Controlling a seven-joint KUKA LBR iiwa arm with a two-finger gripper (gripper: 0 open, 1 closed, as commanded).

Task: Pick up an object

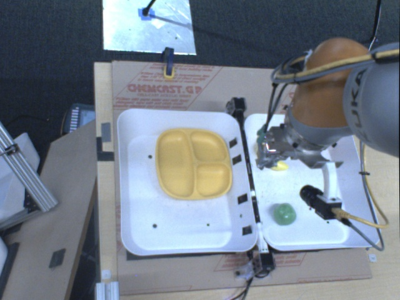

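A yellow divided plate (192, 164) lies in the middle of the left bin (137, 217). In the right bin (300, 236) a small green round object (285, 214) rests near the front left. My gripper (269, 155) is down in the right bin's left part, just behind the green object. A small yellow object (280, 165) peeks out right at the gripper's tip, mostly hidden by it. Whether it sits between the fingers cannot be made out.
The black divider (245, 167) between the bins runs just left of the gripper. The arm's grey body and orange band (331, 80) cover the right bin's back half. Brown cardboard (169, 86) lies behind the bins.
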